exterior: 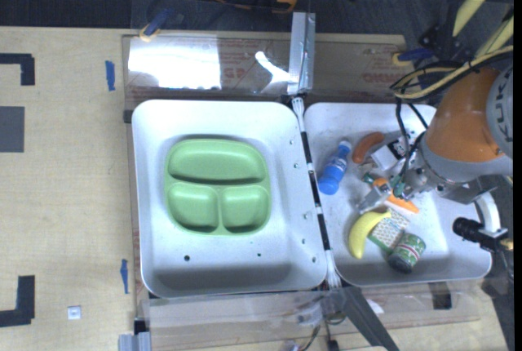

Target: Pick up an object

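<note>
Two white bins sit on the desk (65,178), and the claw (394,193), grip hidden, may bump the banana (363,232) away.

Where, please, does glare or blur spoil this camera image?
In the camera view, glare whitens the clear panel behind the left bin; the items beside the banana in the right bin look soft and cluttered; the green tray is evenly lit.

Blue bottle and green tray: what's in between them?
In the camera view, just bare white bin floor and the bins' meeting rims lie between the blue bottle and green tray.
</note>
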### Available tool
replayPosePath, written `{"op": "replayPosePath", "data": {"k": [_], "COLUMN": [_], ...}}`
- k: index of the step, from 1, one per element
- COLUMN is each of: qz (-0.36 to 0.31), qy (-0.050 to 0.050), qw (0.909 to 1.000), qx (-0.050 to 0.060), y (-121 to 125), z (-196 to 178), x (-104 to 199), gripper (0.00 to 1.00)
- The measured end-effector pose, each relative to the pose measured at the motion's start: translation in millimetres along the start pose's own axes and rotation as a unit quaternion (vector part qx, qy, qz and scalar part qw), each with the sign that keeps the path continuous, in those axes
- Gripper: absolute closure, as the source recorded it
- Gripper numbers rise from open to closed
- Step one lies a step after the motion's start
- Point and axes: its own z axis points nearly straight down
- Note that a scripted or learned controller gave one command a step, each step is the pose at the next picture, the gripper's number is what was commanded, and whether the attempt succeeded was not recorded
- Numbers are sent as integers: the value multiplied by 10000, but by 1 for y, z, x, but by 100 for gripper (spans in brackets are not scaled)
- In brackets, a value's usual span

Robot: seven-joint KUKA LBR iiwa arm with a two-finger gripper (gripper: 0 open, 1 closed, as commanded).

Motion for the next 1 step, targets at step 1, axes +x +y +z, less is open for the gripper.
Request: {"op": "replayPosePath", "data": {"k": [1], "qz": [14], "qy": [-16], "qw": [10000], "qx": [-30], "y": [1], "z": [-11], "x": [-2], "gripper": [100]}}
